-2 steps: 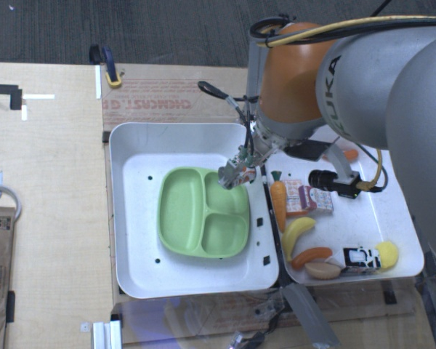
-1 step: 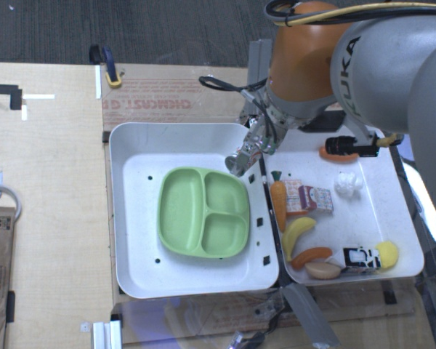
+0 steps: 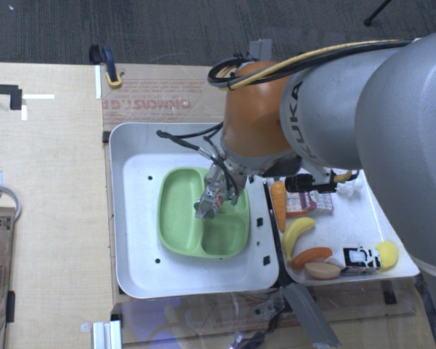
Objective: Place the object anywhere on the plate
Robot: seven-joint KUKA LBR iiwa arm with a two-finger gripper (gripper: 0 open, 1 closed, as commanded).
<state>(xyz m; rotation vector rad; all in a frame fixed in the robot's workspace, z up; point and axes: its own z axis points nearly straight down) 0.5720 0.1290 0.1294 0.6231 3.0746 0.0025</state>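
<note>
I see the gripper [image 3: 207, 208] directly over the green divided plate [image 3: 176, 213] in the left bin [image 3: 131, 217], near the plate's central ridge. I cannot tell what it carries, so the object's location is unconfirmed. The right bin [image 3: 363, 217] holds a banana [image 3: 298, 233], a carrot [image 3: 277, 198], a snack packet [image 3: 305, 203] and a lemon [image 3: 386, 253], all well clear of the plate.
</note>
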